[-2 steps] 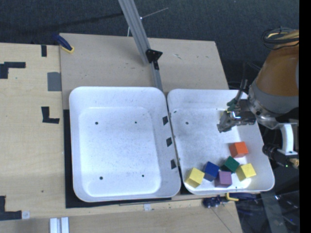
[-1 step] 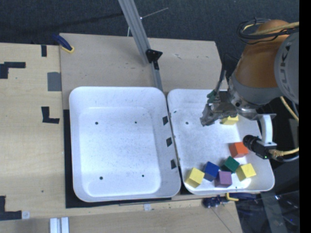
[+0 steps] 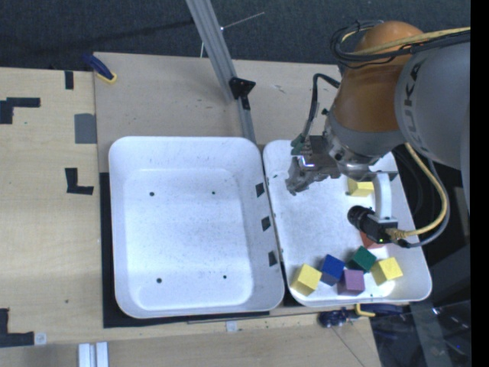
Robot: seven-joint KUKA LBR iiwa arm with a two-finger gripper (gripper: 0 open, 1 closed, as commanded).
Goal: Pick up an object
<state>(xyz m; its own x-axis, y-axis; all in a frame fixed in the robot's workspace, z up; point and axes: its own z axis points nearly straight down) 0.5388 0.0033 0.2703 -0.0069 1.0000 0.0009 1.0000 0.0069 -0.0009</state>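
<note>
Gripper (image 3: 299,180) is being held over the right bin (image 3: 321,216), right of frame centre; its state cannot be told. Coloured blocks (image 3: 348,272) are being kept clustered at lower right.

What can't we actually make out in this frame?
- Gripper: dark and small over the right bin; open or shut is unclear, as is whether it holds anything.
- Yellow block: partly covered by the wrist.
- Green block: partly under the black part of the arm's rig.
- Small blue object: below the bin, too blurred to identify.
</note>
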